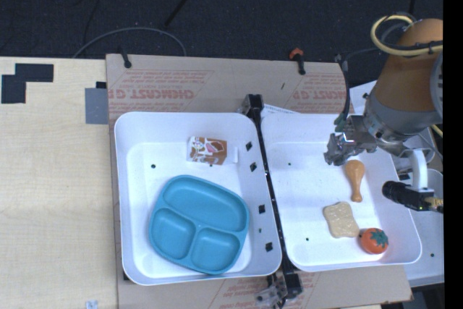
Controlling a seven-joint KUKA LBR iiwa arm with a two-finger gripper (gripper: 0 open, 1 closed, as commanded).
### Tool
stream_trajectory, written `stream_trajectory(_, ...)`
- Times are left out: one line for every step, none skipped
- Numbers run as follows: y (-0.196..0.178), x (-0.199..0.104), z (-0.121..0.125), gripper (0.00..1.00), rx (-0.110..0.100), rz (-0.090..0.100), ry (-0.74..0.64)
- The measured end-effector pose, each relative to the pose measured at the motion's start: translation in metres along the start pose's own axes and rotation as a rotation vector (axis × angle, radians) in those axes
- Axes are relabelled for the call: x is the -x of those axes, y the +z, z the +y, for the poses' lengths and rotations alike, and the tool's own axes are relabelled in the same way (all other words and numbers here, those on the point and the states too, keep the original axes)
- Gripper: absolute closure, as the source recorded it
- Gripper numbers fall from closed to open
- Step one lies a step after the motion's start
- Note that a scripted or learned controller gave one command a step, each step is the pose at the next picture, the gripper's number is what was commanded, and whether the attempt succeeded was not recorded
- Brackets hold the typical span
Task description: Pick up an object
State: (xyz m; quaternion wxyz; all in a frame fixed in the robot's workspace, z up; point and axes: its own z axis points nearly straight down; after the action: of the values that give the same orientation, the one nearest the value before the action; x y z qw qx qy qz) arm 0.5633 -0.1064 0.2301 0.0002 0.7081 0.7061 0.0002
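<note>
Camera view looks down on the bench, and the arm comes in from the right, bulky and grey with its orange band up top. Below it, two white bins sit side by side. The left bin carries a blue tray with three compartments, lying toward the near side, and a small printed packet up by the far wall. The right bin is where the action is.

Three small things lie there: a drumstick, a tan toast piece, and a tomato in the near right corner. The gripper hangs over the far part of this bin, a dark cluster of metal; whether it is spread or closed can't be told from this angle, and nothing is seen caught in it.

The relation that counts is this. The drumstick lies just beside the claw, toward the near side and a touch to the right, its round head nearest the claw and its thin end pointing toward the near wall. So its long axis runs roughly far-to-near, almost in line with the claw. The toast sits further along the same line, the tomato well apart in the corner.

The likely call is that the drumstick is the target, and a short shift toward the near side would set the claw over its head, with the grip best taken across the narrow width.
</note>
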Motion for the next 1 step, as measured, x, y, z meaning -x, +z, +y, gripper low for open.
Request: stream_trajectory(0.004, -0.0605, -0.0112, 1.0, -0.006, 0.002, -0.007)
